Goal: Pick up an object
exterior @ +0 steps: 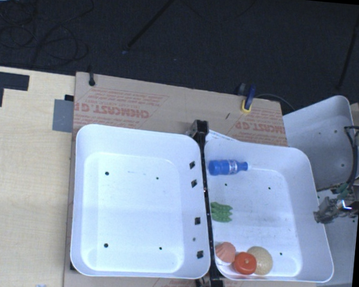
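Note:
The right bin (303, 184) holds a blue bottle (227, 167) lying on its side near the far left corner. A small green object (221, 212) lies by the divider. At the near edge sit a pink round piece (225, 251), a red round piece (245, 263) and a beige round piece (261, 259), close together. My gripper (333, 210) sits low at the right, just outside the right bin's right rim, well away from all the objects. Nothing shows in it.
The left bin (88, 162) stands beside the right one, with a black divider clamp (202, 199) between them. Both rest on cardboard (139, 107) on a wooden bench. A grey arm part (324, 132) rises at the back right.

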Controlling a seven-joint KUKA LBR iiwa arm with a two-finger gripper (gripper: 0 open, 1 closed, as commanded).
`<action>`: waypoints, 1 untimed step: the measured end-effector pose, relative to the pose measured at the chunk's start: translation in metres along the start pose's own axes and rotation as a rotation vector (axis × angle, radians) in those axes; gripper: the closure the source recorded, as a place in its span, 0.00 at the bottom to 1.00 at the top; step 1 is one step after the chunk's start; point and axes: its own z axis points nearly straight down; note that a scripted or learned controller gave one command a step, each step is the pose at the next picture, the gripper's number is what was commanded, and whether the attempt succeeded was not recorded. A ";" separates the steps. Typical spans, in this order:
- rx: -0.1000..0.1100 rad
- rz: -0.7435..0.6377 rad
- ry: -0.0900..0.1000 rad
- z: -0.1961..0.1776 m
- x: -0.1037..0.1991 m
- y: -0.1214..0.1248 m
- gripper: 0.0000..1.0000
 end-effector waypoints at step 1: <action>-0.018 -0.002 -0.007 -0.081 -0.001 0.001 1.00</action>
